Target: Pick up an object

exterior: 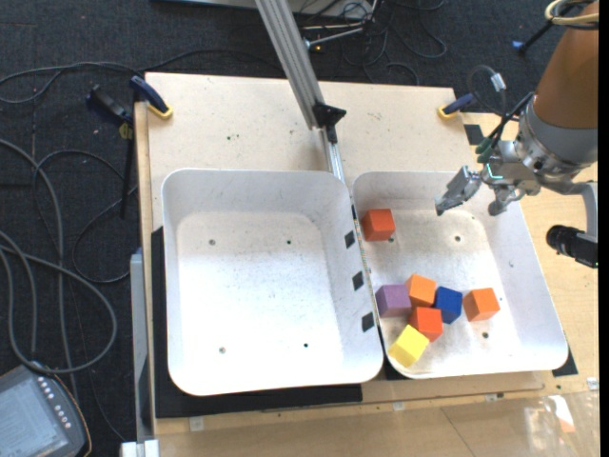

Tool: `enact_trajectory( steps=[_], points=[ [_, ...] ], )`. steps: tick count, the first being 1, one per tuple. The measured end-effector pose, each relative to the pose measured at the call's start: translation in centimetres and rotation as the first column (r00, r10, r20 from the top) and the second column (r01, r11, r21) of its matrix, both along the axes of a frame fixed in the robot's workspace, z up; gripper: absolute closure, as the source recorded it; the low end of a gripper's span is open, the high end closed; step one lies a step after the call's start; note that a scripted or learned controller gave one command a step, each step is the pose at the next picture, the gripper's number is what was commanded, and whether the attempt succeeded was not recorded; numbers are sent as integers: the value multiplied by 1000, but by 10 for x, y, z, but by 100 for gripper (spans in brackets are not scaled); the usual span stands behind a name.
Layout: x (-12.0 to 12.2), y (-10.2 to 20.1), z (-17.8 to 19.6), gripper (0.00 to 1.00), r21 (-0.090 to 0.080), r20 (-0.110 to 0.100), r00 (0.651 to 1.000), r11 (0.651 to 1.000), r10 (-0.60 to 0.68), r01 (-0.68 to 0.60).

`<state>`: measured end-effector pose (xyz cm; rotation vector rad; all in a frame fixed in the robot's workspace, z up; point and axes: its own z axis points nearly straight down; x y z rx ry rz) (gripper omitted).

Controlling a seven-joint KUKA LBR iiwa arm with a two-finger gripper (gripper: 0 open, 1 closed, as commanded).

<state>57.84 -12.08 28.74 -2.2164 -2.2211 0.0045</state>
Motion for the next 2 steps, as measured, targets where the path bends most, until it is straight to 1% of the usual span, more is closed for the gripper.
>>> enact_trajectory(
  steps=[1,2],
  points=[
    [1,0,2,0,-1,4,1000,1000,-1,1],
    [5,4,-60,0,0,-1,1000,1000,-2,2]
  ],
)
